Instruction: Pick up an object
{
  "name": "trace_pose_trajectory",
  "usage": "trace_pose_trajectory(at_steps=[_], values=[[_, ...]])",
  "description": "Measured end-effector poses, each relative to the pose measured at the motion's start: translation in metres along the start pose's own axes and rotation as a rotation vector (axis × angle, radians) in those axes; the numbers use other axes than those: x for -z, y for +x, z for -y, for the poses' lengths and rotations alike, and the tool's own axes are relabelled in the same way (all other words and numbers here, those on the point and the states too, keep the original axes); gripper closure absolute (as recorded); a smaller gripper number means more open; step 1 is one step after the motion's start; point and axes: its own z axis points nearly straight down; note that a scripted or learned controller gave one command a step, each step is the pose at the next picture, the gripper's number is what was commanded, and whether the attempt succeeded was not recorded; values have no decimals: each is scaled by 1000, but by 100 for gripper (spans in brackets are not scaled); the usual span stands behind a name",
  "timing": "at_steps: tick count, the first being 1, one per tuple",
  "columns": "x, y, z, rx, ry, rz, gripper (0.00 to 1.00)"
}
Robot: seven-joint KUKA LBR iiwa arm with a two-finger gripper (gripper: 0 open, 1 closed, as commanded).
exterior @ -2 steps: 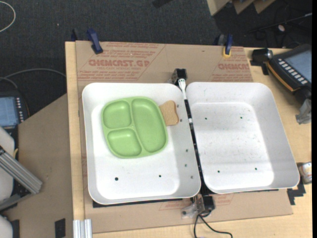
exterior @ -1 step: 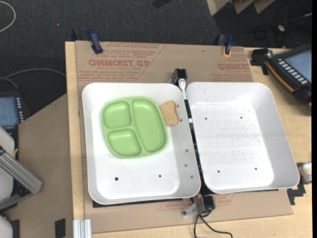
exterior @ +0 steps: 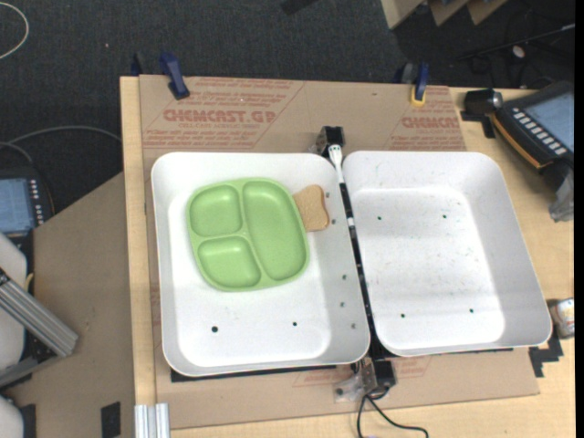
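Observation:
A green plate (exterior: 246, 234) with three compartments lies in the left white bin (exterior: 255, 336), toward its far side. A small tan piece, like a slice of bread (exterior: 313, 207), rests against the plate's right edge near the divider between the bins. The right white bin (exterior: 438, 254) sits beside it.
Both bins stand on a brown cardboard sheet (exterior: 219, 108) held by blue clamps (exterior: 173, 73) at the far edge. A black tablet-like device (exterior: 538, 126) lies at the far right. A cable (exterior: 339, 167) runs along the gap between the bins.

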Motion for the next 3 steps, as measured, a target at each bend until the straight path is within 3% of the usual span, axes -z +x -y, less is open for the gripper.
trace_pose_trajectory(at_steps=[1,2,3], values=[[54,-40,-36,-2,-15,9,100],[-31,-21,0,-2,3,-1,100],[54,-36,-35,1,-19,10,100]])
